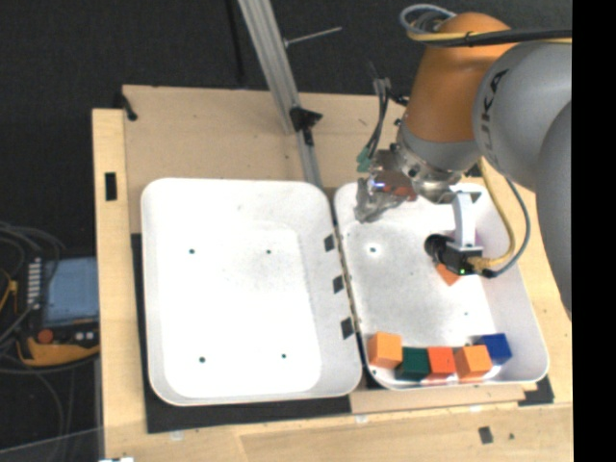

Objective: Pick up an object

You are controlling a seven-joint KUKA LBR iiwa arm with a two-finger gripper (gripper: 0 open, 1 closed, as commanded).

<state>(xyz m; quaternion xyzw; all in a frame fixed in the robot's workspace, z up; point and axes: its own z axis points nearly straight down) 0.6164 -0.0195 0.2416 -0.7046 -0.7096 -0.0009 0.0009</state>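
Going across from the left, the shallow white left-hand bin (241,287) comes first. In the white right-hand bin (423,287), along its near wall, sits a row of small blocks: orange cube (387,348), green cube (415,363), two more orange ones, then a blue cube (496,347). They look light, rigid and smooth, best pinched across flat sides. They touch each other and hug the wall, which crowds any approach. The gripper (371,200) hangs at that bin's far left corner, well apart from the row; whether it is spread or closed I cannot tell.
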